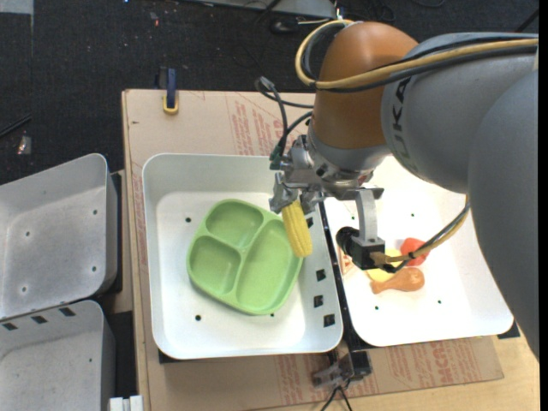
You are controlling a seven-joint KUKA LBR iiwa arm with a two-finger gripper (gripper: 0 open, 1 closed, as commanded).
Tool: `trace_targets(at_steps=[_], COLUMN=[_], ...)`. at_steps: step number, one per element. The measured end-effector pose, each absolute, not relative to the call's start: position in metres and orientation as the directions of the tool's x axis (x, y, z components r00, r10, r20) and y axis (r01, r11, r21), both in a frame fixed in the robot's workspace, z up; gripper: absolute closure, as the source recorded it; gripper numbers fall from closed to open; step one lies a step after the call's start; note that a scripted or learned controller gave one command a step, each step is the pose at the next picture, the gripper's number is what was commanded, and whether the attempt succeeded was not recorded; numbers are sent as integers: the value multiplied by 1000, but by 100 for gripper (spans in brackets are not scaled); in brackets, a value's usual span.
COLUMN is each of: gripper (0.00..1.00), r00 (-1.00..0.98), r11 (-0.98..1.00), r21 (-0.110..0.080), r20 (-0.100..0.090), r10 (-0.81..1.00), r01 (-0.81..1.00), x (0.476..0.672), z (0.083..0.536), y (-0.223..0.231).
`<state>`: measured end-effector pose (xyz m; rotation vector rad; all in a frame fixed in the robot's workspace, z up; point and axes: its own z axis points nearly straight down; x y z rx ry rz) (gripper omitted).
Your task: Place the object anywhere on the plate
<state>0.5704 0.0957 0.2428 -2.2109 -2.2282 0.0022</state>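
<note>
Gripper (294,202) fingers are pinching the top of a yellow corn cob (297,228), which hangs down and tilts a little. Its low end is over the right edge of the green plate (244,257), and I cannot tell if it touches. That plate has 3 sections and lies flat in the left white bin (171,255). A big grey arm (479,110) with an orange band (364,54) comes in from the right, above the place where the 2 bins meet. Off in the right white bin (462,315) lie a tan chicken leg (398,281), a small red thing (414,247) and a bit of yellow just beside a black part of the arm. Both bins sit on a brown board (214,122).
</note>
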Motion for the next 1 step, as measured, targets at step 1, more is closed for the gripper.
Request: trace_targets(at_steps=[1], gripper=[0], r00=[-1], r11=[1], r21=[-1], r20=[0], r10=[1000], r01=[1000], x=[571], z=[243], y=[92])
